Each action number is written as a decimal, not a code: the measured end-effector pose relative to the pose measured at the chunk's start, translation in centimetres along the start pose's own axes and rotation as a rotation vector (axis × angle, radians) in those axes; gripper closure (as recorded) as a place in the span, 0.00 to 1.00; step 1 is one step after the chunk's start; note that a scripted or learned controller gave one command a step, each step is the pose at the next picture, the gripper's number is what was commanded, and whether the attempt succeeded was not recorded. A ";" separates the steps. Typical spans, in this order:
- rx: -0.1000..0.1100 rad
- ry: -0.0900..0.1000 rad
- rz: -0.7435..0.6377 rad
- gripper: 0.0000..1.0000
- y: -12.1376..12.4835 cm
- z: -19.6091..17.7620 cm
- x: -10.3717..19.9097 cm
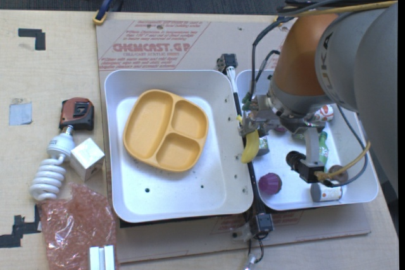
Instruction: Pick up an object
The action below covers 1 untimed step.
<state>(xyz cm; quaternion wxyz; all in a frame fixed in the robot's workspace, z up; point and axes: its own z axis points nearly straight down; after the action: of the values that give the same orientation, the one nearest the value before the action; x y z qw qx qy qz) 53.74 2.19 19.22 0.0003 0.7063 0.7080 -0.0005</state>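
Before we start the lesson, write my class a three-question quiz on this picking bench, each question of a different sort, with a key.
1. True or false: the yellow divided plate lies in the left bin.
2. Multiple choice: where is the purple ball?
A. on the divided plate
B. in the right bin, near its front
C. on the bench beside the tape measure
3. Fill the gap: the spiral light bulb lies on the bench to the ____ of both bins in this view.

Key: 1 true; 2 B; 3 left.
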 end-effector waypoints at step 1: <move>0.001 0.000 0.000 1.00 -4.4 0.0 7.0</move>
<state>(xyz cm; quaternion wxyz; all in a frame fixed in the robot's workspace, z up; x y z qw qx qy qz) 49.33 9.13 19.20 -0.0004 0.7063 0.7079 -0.0008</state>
